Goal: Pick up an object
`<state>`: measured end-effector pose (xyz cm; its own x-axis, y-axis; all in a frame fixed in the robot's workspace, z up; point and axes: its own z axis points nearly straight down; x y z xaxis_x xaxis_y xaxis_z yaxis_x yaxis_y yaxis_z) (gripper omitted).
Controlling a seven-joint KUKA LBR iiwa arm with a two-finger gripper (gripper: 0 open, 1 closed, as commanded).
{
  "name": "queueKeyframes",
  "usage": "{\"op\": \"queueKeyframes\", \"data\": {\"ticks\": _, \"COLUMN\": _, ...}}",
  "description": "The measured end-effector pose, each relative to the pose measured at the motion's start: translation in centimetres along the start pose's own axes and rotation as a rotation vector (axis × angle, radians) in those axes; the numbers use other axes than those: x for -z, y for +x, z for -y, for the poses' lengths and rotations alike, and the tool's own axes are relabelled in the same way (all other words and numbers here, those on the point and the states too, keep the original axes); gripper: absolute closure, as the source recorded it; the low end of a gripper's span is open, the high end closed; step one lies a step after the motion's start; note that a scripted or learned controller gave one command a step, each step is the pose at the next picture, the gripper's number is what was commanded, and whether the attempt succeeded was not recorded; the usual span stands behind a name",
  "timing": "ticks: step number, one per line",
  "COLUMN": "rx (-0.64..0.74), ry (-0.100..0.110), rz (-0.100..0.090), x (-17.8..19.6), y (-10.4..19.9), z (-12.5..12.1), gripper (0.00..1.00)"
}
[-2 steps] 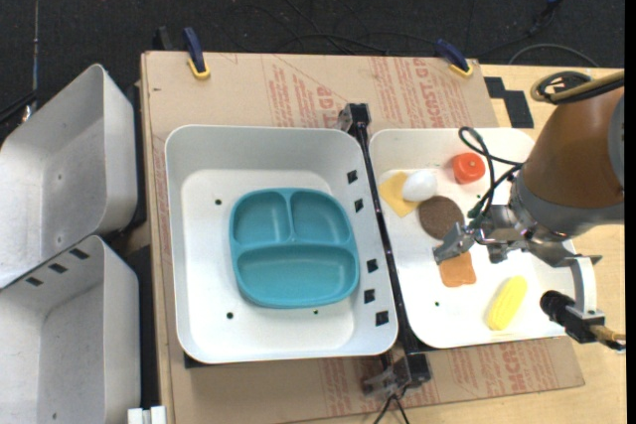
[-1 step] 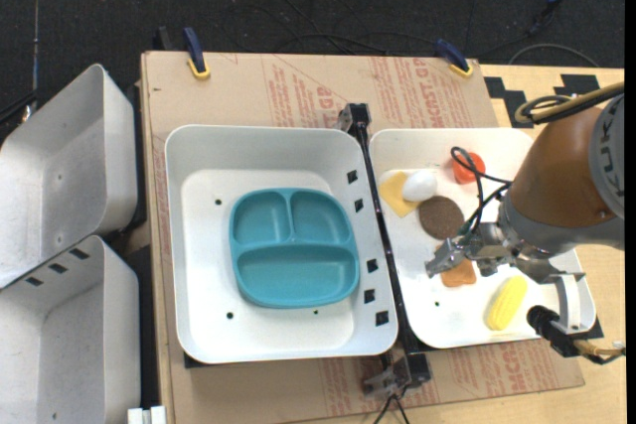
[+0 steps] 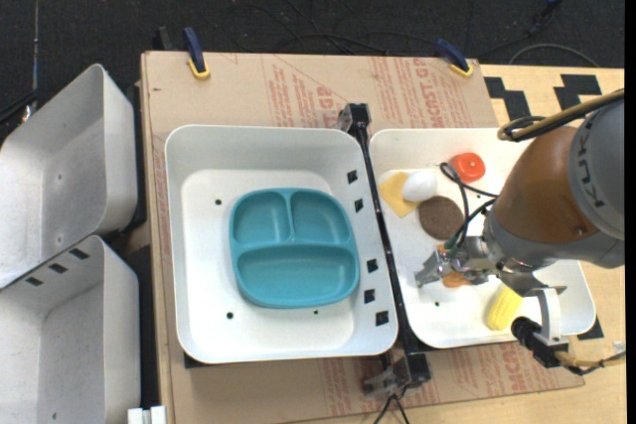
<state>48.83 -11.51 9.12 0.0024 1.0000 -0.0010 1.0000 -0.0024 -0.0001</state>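
Low in the right bin (image 3: 417,328), right of centre in the frame, the gripper (image 3: 452,271) sits among the toys; its grip I cannot tell. Just beside it lie a brown disc (image 3: 438,215) above and a yellow piece (image 3: 503,307) lower right. The left bin (image 3: 199,149) holds a teal divided plate (image 3: 294,247).

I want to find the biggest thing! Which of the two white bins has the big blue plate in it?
The left bin. The teal divided plate lies flat in its middle. The right bin holds small things instead, with the gripper reaching in.

Bright even overhead light, perhaps slightly soft focus.
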Motion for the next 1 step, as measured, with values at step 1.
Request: {"op": "queueKeyframes", "data": {"ticks": 1, "rx": -0.003, "ry": -0.007, "rz": 0.003, "x": 1.34, "y": -0.13, "z": -0.19, "gripper": 1.00}}
